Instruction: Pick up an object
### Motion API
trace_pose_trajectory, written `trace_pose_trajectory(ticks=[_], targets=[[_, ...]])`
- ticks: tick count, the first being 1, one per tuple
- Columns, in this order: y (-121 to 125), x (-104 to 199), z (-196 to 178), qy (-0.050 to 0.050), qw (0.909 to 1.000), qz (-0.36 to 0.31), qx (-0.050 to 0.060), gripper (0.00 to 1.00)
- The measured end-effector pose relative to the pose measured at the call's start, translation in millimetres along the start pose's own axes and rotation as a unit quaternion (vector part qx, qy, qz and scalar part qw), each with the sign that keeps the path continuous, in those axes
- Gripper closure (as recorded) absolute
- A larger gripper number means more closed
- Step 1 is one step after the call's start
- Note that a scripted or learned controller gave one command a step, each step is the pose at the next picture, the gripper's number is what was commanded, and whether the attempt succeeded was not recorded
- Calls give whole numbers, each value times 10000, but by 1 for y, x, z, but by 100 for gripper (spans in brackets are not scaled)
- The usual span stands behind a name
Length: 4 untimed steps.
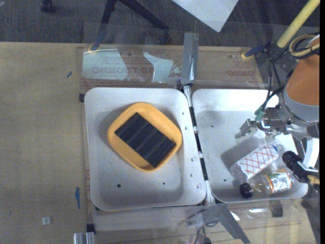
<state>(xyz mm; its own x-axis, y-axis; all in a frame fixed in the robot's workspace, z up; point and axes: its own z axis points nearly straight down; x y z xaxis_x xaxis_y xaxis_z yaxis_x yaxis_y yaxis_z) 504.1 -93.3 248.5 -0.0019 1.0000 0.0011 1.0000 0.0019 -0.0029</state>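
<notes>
Broad wooden surface (40,136) under it all, bearing two shallow white bins side by side. Left bin (96,187) given over to one big thing: a rounded yellow dish (167,123) with a dark ribbed insert, lying flat near the middle. Right bin (218,111) carrying the smaller things, crowded toward its near right corner. Grey arm (304,85) with its orange band reaching in over that bin from the right.

Next down in size, a clear packet (256,161) with a red checked pattern, lying crumpled. Touching it on the near side, a small bottle (269,183) on its side, black cap pointing left, just beside the bin's near wall.

Likely trouble from here: packet and bottle pressed together, so a descent between them could nudge both and close on neither; slippery film apt to slide out of a pinch; round bottle apt to roll against the wall; yellow dish probably too broad to span.

Smallest, the tool (254,125): hanging over the right bin, above bare floor just behind the packet, apparently touching nothing and holding nothing visible. Cannot tell how wide its opening stands at this slant
</notes>
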Motion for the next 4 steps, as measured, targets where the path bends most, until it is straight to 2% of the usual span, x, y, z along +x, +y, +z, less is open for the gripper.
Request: trace_pose_trajectory(ticks=[1,2,3,4], targets=[[-17,-13,112,-26,9996,240,-120,0],[-6,-7,145,-9,9995,308,-70,0],[-20,-24,160,11,10000,-4,-71,0],[-21,-2,160,-18,9998,-186,-71,0]])
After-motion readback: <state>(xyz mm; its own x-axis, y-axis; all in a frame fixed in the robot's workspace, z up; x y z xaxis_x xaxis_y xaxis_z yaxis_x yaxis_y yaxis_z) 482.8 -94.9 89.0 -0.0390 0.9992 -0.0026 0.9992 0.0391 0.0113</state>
